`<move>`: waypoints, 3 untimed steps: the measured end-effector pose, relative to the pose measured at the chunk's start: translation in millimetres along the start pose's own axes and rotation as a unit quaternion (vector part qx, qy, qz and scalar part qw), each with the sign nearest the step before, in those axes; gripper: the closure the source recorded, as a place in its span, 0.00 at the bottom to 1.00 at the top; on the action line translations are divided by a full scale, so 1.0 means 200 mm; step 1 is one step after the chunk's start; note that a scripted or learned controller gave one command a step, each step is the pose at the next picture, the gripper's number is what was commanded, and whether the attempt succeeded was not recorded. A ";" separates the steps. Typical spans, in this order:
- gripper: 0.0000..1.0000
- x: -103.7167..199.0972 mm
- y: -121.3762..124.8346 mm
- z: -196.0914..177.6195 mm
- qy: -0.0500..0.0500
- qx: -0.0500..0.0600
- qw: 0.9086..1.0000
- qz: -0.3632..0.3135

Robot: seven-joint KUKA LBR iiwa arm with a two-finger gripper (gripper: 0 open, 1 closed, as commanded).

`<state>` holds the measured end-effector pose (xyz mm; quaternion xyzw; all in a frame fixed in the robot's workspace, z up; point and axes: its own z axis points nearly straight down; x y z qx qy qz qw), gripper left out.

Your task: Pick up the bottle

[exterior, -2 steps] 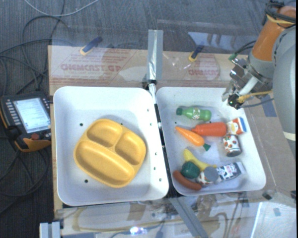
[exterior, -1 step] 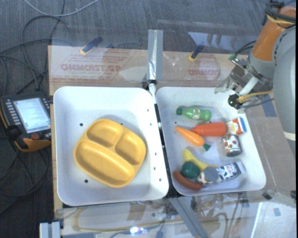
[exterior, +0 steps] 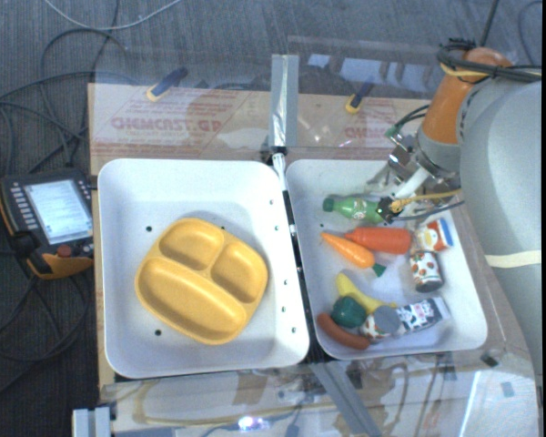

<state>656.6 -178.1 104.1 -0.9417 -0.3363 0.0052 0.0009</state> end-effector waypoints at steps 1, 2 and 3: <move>0.00 -0.09 0.12 -0.02 0.001 0.002 1.000 0.029; 0.00 -0.26 0.00 0.00 0.011 0.001 0.993 -0.116; 0.00 -0.06 0.11 0.03 0.001 0.003 0.994 -0.113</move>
